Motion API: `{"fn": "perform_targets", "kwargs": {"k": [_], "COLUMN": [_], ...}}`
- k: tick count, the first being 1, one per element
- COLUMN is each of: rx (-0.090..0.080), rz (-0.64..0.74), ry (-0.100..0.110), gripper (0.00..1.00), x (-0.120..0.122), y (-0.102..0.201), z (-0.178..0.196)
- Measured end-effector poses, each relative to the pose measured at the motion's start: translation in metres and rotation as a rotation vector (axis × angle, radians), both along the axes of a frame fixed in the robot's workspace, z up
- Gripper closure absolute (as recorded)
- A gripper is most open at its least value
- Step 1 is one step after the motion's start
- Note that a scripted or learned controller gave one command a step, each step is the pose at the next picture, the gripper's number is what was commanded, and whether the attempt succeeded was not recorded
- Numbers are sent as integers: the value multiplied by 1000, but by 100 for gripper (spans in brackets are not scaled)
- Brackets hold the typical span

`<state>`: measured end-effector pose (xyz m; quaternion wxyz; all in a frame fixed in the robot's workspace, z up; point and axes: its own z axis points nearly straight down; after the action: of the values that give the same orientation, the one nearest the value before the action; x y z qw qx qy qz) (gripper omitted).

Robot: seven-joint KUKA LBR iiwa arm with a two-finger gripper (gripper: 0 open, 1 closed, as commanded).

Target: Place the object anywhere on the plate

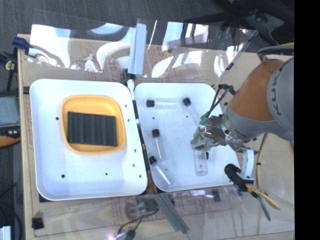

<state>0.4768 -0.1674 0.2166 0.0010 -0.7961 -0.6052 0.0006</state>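
The arm (265,101) sets its hand (205,139), fingers' state impossible to tell, just above a clear capped tube (201,163) in the right bin (175,186), well right of the yellow plate (92,124); light, slick, likely fragile, best gripped mid-barrel.

Glossy white plastic bins (50,179); clear vials (201,163).
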Motion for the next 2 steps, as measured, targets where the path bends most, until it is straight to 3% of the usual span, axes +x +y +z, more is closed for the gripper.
{"fn": "perform_targets", "kwargs": {"k": [1,2], "rx": [2,0], "rz": [159,261], "ry": [2,0], "gripper": [100,100], "x": [-1,0], "y": [40,80], "z": [-43,-13]}}
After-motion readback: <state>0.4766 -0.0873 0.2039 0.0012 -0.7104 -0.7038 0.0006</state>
